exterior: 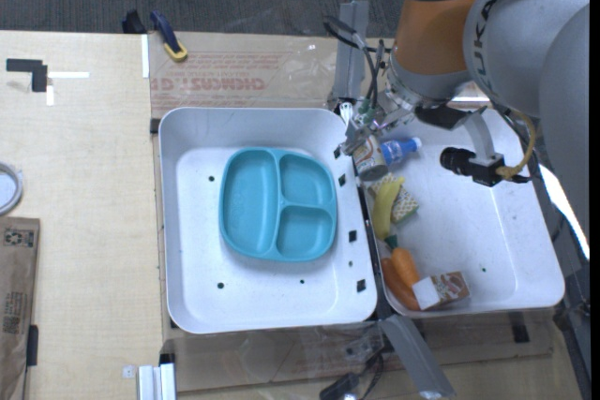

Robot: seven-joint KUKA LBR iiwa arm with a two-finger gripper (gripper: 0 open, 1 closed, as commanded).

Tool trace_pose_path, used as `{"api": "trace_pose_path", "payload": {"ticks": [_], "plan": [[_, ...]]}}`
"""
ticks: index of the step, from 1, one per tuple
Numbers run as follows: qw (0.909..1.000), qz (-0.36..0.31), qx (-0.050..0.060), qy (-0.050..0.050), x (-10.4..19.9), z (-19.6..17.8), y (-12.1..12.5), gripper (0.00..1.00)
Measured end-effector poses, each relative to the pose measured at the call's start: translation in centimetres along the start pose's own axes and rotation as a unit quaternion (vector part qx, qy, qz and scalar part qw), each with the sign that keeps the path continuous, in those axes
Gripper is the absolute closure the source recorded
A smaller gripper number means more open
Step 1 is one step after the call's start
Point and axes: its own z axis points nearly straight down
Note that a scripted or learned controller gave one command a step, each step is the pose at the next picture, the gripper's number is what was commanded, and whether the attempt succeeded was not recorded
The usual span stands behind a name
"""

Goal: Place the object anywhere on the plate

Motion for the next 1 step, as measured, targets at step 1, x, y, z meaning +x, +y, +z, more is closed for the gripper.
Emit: {"api": "trace_pose_path", "payload": {"ticks": [1], "plan": [[0.9896, -0.144, 0.0, 0.0, 6.23, -3.51, -1.71, 1.0]]}}
